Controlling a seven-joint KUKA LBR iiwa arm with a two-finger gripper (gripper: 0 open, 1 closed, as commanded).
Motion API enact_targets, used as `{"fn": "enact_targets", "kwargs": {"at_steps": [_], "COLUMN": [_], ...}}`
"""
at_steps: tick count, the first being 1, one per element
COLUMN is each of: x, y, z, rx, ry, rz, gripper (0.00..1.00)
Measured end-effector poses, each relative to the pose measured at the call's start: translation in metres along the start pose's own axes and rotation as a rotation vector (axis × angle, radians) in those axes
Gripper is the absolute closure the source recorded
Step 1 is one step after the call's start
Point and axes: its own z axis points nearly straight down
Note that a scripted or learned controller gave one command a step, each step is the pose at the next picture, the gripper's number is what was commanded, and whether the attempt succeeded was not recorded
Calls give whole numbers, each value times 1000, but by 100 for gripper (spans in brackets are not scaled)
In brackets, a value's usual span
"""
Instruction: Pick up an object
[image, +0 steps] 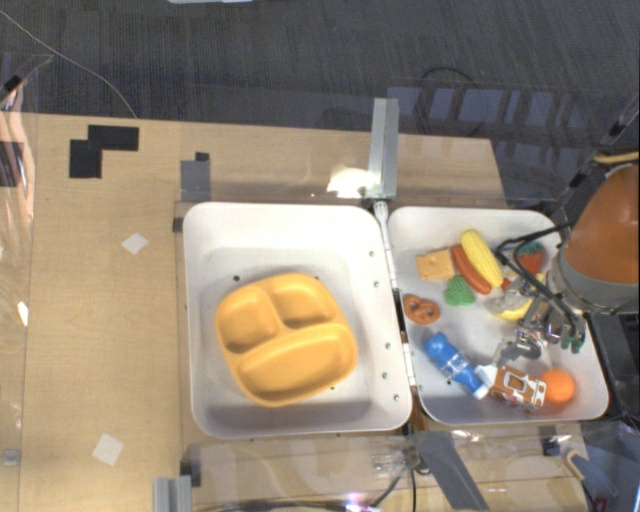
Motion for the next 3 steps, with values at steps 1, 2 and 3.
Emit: {"fn": "enact_targets", "kwargs": {"at_steps": [1,2,3], "x": [-33,-2,-18], "y": [60,73,81], "z": [39,39,40], "rx": [-6,-5,-5], "ry": [-15,-19,-19], "rz": [283,283,289], "gripper": [0,0,0]}}
